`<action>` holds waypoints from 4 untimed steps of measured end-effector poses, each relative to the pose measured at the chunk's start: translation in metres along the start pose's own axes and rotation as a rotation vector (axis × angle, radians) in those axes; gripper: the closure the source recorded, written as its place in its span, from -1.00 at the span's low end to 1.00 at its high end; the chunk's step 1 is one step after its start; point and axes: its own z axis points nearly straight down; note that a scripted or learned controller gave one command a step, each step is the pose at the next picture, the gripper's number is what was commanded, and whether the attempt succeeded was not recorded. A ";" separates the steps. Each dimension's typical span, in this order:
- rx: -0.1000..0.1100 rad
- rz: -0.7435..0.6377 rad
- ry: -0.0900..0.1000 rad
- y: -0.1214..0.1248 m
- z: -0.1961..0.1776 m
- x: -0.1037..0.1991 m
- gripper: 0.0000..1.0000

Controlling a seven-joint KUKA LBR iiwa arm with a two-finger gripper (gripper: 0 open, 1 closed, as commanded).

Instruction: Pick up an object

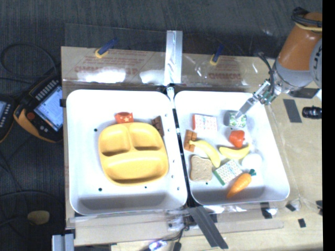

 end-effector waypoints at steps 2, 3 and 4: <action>0.001 0.025 0.001 -0.014 0.059 0.011 -1.00; -0.002 0.023 -0.001 -0.012 0.049 0.011 1.00; -0.002 0.023 -0.001 -0.012 0.049 0.011 -1.00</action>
